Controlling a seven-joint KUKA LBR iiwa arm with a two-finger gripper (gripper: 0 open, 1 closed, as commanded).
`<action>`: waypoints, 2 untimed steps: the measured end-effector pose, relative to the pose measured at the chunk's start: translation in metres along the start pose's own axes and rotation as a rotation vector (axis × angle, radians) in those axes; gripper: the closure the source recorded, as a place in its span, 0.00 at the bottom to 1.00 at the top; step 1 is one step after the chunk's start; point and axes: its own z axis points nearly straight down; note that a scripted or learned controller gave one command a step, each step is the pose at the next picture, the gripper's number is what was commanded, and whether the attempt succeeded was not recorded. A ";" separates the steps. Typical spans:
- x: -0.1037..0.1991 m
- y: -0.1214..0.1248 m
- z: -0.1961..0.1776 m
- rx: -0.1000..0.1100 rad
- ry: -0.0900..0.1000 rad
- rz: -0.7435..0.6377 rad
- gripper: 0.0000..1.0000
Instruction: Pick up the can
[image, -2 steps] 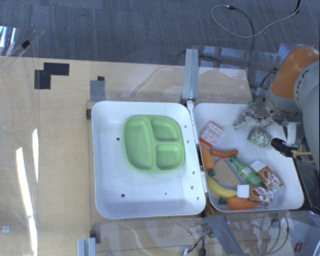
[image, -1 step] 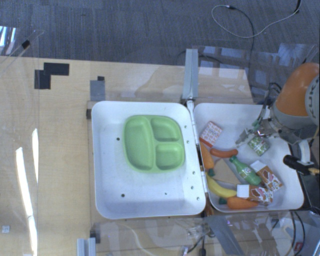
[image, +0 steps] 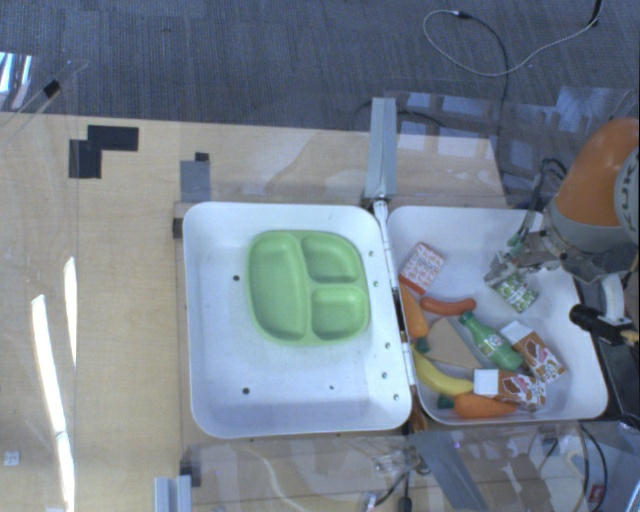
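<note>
Landmark: right bin (image: 590, 405), white, shallow, on wood tabletop (image: 120, 330). Can (image: 514, 290), green/white, lies on its side in bin's upper-right part, well apart from the other contents. Gripper (image: 512, 266) directly over the can w/ arm (image: 600, 200) entering past bin's right wall; jaws' state: cannot tell, can's top hidden under them. Other contents, toward bin's left wall & lower end: red/white carton (image: 423, 266), sausage (image: 448, 305), carrot (image: 415, 317), green bottle (image: 488, 342), banana (image: 442, 377), brown box (image: 540, 357). Adjoining bin's left wall: left bin (image: 215, 400) w/ green divided tray (image: 306, 287).
</note>
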 end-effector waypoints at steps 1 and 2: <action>0.025 -0.004 -0.100 0.010 0.001 0.042 1.00; 0.041 -0.039 -0.131 0.013 0.002 0.184 1.00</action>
